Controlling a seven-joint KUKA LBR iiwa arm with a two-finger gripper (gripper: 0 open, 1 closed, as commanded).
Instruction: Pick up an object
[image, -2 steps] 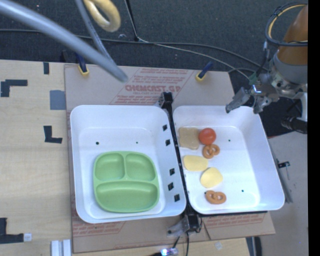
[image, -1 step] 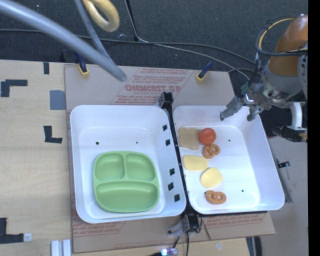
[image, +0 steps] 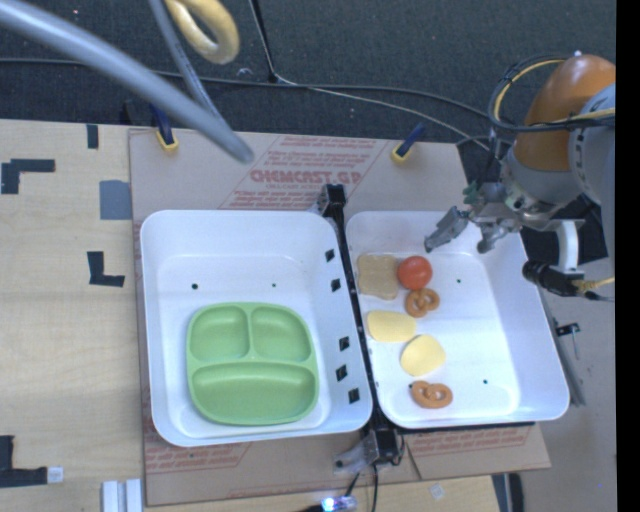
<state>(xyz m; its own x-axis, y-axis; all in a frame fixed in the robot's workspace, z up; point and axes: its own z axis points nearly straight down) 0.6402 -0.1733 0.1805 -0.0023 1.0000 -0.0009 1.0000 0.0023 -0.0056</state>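
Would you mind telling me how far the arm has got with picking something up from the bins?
Nothing looks picked yet. The claw hangs over the far edge of the right bin, open, with nothing between its fingers. The tomato, the bread slice, both pretzels and the yellow pieces lie in that bin; the green plate lies in the left one. Descending, closing and lifting all remain.

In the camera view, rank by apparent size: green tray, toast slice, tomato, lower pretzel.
Largest to smallest:
1. green tray
2. toast slice
3. lower pretzel and tomato look about alike; I won't rank them.
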